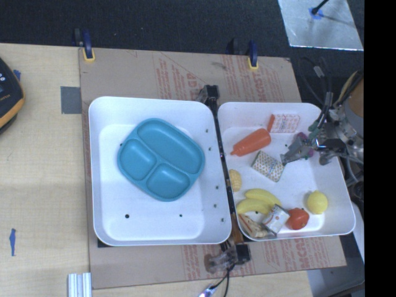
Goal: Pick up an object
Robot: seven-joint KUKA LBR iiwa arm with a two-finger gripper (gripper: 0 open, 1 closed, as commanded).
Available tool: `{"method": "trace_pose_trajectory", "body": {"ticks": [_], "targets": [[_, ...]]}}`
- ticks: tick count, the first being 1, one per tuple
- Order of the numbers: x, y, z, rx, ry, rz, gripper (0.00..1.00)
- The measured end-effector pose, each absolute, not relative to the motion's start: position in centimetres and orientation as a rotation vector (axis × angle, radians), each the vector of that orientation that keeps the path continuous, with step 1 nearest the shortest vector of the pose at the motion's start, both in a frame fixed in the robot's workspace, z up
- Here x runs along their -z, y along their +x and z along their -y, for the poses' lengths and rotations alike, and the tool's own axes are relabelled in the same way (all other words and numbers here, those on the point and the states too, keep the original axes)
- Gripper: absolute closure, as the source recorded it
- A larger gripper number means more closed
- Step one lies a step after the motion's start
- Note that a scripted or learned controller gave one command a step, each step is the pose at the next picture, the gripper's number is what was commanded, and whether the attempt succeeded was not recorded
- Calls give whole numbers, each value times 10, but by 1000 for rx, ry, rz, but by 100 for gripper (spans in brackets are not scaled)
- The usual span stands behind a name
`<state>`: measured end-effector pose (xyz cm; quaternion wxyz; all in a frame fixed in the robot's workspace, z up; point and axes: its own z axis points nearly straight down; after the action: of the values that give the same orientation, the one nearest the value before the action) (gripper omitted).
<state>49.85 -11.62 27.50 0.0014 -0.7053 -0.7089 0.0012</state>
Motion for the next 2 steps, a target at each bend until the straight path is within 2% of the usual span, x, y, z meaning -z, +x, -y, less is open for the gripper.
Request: {"method": "trace_pose_trajectory", "body": {"ticks": [1, 2], "targets": [[-164, 573, 113, -7, -2213, 2225, 0], [-100, 621, 113, -3, -2216, 2225, 0]]}}
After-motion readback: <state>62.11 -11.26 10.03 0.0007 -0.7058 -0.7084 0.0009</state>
